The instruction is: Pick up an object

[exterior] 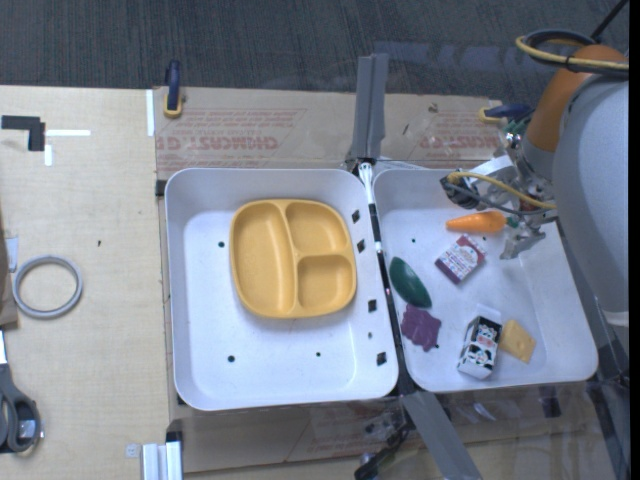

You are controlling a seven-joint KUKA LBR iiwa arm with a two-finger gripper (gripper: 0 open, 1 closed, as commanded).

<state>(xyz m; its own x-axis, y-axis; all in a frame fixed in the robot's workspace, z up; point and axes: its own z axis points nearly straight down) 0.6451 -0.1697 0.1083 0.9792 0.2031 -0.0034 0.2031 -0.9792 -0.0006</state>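
Orange carrot [477, 222], tapered, lying flat, beside pincer [520, 230]

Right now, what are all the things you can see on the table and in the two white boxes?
Bins: 2, white, side by side on the bench.
Divided plate: 1, yellow, in the left bin.
Carrot: 1, orange, right bin, far side.
Small carton: 1, red and white, right bin, middle.
Leaf-shaped thing: 1, dark green, right bin, left side.
Purple piece: 1, purple, right bin, near left.
Cow-print carton: 1, black and white, right bin, near side.
Cheese wedge: 1, yellow, beside that carton.
Tape ring: 1, grey, on the bench, left.
Gripper: 1, grey, over the right bin beside the carrot.
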